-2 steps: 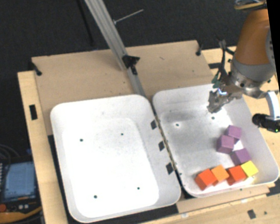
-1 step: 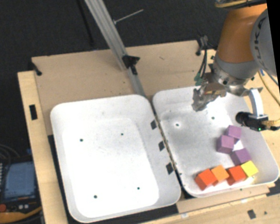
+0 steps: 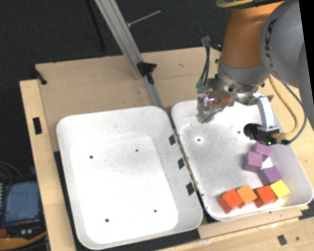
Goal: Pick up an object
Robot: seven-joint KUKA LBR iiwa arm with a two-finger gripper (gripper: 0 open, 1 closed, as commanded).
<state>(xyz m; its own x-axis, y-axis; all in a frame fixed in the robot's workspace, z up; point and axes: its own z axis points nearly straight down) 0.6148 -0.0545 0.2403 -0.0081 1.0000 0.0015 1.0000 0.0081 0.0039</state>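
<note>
Several small blocks lie in the right bin. A purple block and a second purple one sit near its right side. Along the bin's near edge stand an orange block, a lighter orange one, a red-orange one and a yellow one. My gripper hangs over the far left corner of the right bin, well away from the blocks, and nothing shows between its fingers.
The left bin lies beside the right one. A slanted metal post rises from the bench behind the bins. A black fitting with a green light hangs off the wrist over the right bin.
</note>
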